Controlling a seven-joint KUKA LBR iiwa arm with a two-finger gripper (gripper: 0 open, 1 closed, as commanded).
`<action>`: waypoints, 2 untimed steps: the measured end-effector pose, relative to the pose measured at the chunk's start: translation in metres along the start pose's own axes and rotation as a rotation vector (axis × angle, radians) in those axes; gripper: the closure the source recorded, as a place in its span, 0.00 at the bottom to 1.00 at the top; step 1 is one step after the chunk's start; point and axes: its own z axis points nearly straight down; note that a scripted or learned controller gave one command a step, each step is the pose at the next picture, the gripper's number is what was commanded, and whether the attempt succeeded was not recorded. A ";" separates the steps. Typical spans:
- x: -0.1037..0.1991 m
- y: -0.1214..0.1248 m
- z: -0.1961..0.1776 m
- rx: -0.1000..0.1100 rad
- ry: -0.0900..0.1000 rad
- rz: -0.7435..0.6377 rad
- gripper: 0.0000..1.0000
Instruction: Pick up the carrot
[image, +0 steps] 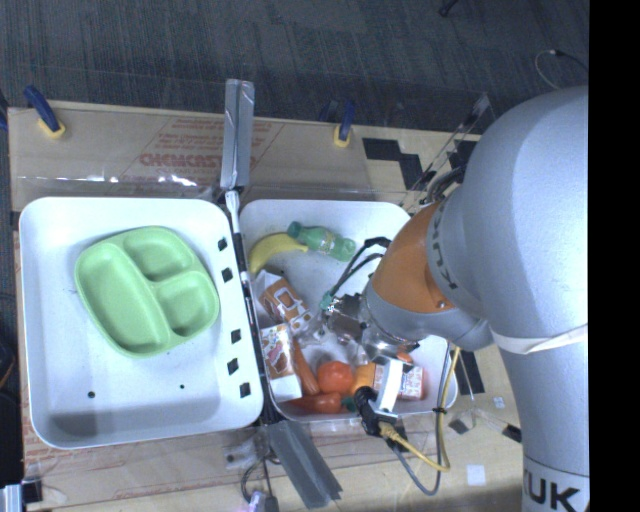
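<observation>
The carrot (305, 373) is a thin orange stick lying near the front left of the right bin (380, 212), between a snack packet and a round orange-red fruit (336, 376). My gripper (345, 328) hangs low over the middle of that bin, just behind and to the right of the carrot. The orange wrist band and the grey arm cover the bin's right half.
In the right bin lie a banana (268, 250), a green bottle (323, 240), two snack packets (283, 301), a red pepper (320, 403) and a white carton (401, 381). The left bin (60, 400) holds a green divided plate (148, 290).
</observation>
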 end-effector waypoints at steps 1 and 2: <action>-0.067 0.020 0.000 0.001 0.003 -0.103 0.00; -0.067 0.019 -0.010 0.005 0.003 -0.109 1.00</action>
